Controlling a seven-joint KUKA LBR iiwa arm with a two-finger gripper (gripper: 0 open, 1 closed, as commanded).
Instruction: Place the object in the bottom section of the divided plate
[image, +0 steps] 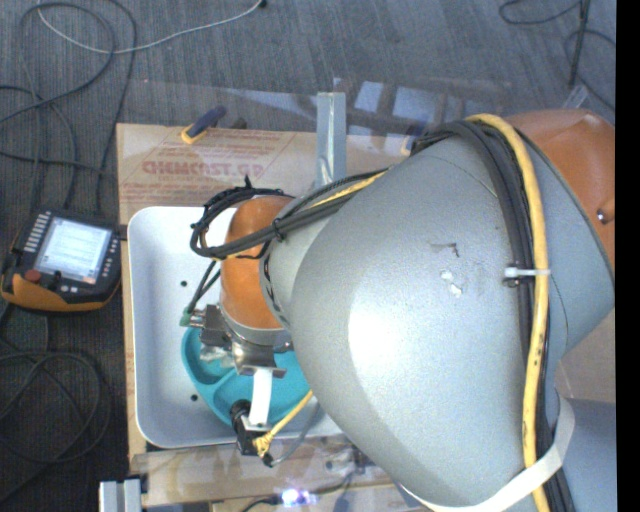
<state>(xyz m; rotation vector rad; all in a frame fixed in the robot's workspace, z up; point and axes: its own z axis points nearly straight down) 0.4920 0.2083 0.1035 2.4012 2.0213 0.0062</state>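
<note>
- The gripper (236, 348) hangs straight down over the divided plate (203, 372), close above it or touching. The wrist hides its working end, so I cannot tell whether it is clamped, slack, or carrying anything.
- The object cannot be placed with any certainty. The arm's bulk covers the middle of the plate, so it may be under the gripper, carried or already set down.
- The plate is teal and lies in the near part of the white bin (152, 250). Its rim curves out to the left of the wrist and below it. The dividers are covered, so which section lies under the gripper is unclear. Judging by this low, plumb pose, the arm is at the placing point.
- The orange band (250, 262) sits just above the gripper, and the grey arm (430, 320) fills the right of the view.
- The board (215, 170) under the bin bears faded red lettering, possibly "CHEMOST"; it is too faint to read.
- A teach pendant (65, 258) lies on the floor to the left with its screen lit but unreadable.
</note>
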